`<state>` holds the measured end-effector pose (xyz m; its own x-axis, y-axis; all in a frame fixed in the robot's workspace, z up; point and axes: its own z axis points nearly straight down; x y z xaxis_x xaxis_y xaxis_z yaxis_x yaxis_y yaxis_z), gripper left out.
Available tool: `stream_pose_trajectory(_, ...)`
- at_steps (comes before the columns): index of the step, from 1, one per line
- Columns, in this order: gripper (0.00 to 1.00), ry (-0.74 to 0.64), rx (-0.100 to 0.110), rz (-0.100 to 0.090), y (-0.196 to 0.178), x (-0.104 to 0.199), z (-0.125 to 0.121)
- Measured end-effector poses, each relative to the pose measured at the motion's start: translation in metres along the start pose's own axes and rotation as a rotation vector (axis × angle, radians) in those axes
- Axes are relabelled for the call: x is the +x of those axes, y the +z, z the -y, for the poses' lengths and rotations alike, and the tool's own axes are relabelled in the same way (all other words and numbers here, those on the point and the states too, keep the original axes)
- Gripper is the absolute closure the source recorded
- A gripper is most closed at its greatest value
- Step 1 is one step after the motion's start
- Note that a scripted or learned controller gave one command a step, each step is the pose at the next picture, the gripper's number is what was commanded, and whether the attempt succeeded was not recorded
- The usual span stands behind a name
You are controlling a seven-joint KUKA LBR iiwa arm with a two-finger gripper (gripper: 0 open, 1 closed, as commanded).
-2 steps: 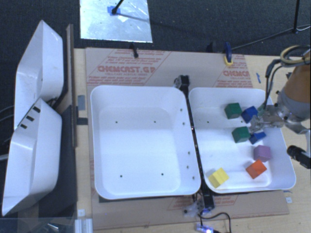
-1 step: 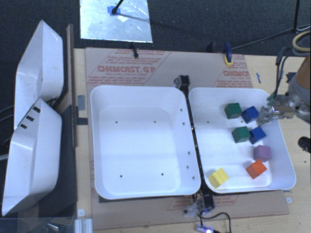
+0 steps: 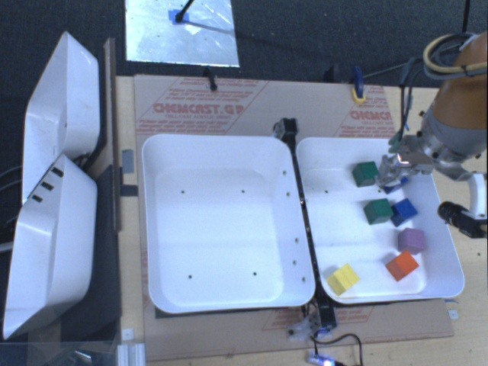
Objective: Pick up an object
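Arm (image 3: 457,105) in from right, gripper (image 3: 393,175) low over right bin (image 3: 450,284), just beside green cube (image 3: 365,174) near bin's back. Can't tell jaw opening or any hold from this angle. Second green cube (image 3: 377,211) touching blue cube (image 3: 403,210) mid-bin. Purple cube (image 3: 412,239) and orange cube (image 3: 402,265) toward front right, yellow cube (image 3: 342,278) at front left. Left bin (image 3: 152,227) alongside.

Two shallow white plastic bins sit side by side: the left bin (image 3: 221,227) and the right bin (image 3: 335,227). Six small blocks are counted: two dark green cubes (image 3: 365,174) (image 3: 377,211), one blue cube (image 3: 403,211), one purple cube (image 3: 412,240), one orange cube (image 3: 402,265), one yellow cube (image 3: 343,278).
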<state>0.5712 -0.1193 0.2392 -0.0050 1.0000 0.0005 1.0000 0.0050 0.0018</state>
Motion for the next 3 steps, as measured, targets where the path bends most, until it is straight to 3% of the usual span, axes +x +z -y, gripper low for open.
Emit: stream_pose_trajectory(3, 1.0, 0.001, 0.001, -0.001, 0.022, 0.158, -0.038)
